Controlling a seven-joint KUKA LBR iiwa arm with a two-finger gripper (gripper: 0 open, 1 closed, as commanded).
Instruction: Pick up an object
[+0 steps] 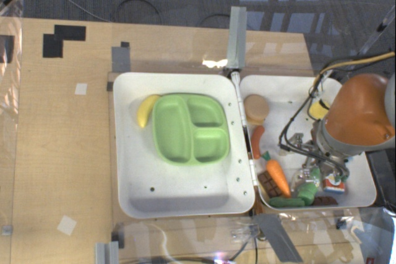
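Two shallow white bins with rounded corners are sitting side by side on a pale wooden bench. The left bin is holding a smooth green divided plate with three compartments, and a curved yellow banana is lying just beside the plate's upper left edge, its long axis running up and down the view. Bare white floor is showing along the near side of that bin.

The right bin is crowded along its near edge. A round tan disc is lying near the far left corner, with a reddish sausage shape below it, pointing lengthwise toward the near wall. An orange carrot is lying slantwise, thick end toward the upper left, tip toward the lower right. A brown ridged chocolate bar is touching it, and a green pod shape is lying along the near wall.

The gripper is reaching down from the glossy orange band, its metal end hanging over a green piece near the carrot; whether its pincer is apart or together cannot be told
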